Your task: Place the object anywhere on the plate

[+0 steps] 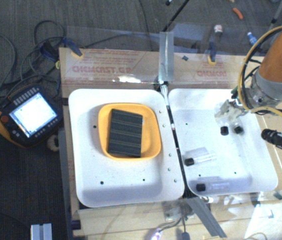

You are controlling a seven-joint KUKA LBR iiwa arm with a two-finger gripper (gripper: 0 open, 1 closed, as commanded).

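Lying on the yellow plate [152,134] in the left bin [81,149] is a dark ribbed block [125,133], while the gripper [230,129], fingers parted and empty, is held at right of frame.

The arm [276,74] has a grey housing with an orange band, yellow and black cables looped alongside, and a pale gripper [231,121] with dark fingertips.

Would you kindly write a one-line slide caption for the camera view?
Dark ribbed block lies on the yellow plate in the left bin; gripper hangs over the right bin.
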